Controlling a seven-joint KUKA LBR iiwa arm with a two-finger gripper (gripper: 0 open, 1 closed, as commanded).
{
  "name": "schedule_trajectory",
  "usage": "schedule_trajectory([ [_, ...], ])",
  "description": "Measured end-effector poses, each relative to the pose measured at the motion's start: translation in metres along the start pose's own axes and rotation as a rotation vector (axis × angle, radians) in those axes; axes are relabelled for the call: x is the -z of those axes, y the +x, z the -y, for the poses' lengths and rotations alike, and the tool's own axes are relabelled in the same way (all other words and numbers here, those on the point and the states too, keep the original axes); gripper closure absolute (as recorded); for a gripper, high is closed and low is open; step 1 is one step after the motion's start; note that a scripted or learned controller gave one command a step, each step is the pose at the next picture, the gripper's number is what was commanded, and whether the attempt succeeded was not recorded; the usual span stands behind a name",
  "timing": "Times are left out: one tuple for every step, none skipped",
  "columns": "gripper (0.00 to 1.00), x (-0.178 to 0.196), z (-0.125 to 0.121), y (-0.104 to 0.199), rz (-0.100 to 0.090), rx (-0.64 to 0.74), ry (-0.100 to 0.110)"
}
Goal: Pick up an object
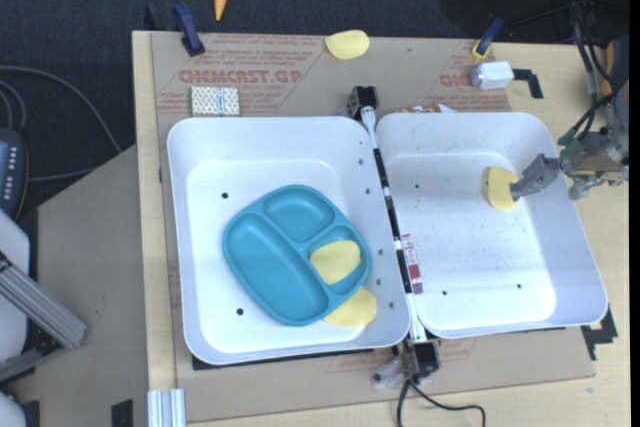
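A small yellow object [498, 189] lies in the right bin [470, 305], near its far right wall. My gripper [528, 180] reaches in from the right and its grey tip sits against the right side of that object, low over the bin floor. In the left bin [200, 175] a blue divided plate [275, 255] holds a yellow piece [335, 260] in its right compartment. Another yellow piece [352, 309] lies just off the plate's near edge.
On the bench behind the bins are a yellow lump [347, 44], a patterned card [215, 100], a white box [493, 74] and two blue clamps [187, 28]. A black hinge strip [385, 195] runs between the bins. A small carrot [221, 0] lies on the dark floor.
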State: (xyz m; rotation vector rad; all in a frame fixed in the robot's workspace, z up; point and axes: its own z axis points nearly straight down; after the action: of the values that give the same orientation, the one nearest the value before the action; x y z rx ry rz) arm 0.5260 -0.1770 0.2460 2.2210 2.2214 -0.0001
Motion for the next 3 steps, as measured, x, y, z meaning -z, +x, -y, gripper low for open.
schedule_trajectory([
  [0.0,-0.089,-0.13,0.005,0.0,0.001,0.0],
  [0.0,-0.107,-0.102,-0.022,0.0,0.0,0.002],
  [0.0,-0.141,-0.096,-0.031,0.0,-0.001,0.002],
])
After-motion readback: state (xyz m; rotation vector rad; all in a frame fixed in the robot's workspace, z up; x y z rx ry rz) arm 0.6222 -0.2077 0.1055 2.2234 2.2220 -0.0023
